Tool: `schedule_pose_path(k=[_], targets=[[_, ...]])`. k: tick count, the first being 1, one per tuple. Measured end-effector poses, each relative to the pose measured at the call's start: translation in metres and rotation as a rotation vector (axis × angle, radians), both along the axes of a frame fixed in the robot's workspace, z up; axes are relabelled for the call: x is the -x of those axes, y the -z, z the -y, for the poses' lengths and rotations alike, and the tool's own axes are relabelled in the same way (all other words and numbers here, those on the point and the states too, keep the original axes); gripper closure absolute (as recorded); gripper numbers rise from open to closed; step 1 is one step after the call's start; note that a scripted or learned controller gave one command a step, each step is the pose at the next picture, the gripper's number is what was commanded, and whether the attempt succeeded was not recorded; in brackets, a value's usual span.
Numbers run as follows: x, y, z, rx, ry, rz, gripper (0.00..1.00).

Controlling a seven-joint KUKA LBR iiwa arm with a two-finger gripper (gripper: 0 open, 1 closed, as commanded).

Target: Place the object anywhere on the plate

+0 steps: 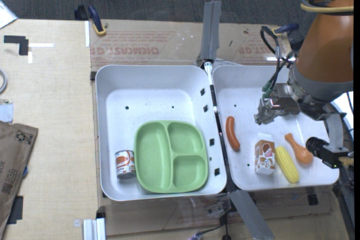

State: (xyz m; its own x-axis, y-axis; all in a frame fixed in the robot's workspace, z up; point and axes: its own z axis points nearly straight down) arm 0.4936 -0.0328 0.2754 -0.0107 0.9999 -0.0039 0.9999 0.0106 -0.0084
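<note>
Gripper [269,112] hovers over right bin [247,177], holding nothing; fingers' spread cannot tell. Hot dog [232,133] lies nearest, below-left. Green divided plate [170,155] waits in left bin [112,121]. Judged step: pick not yet done. Next: descend on chosen toy.

Green three-compartment plate [170,156] lies flat, near side of left bin, just right of a small can [125,164]. Right bin: hot dog [232,132], carton [265,157], corn cob [286,163], orange drumstick [298,149], all lying loose.
</note>
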Motion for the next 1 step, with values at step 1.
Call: schedule_pose_path(k=[1], targets=[[-0.0312, 0.0882, -0.0377, -0.002, 0.030, 0.000, 1.00]])
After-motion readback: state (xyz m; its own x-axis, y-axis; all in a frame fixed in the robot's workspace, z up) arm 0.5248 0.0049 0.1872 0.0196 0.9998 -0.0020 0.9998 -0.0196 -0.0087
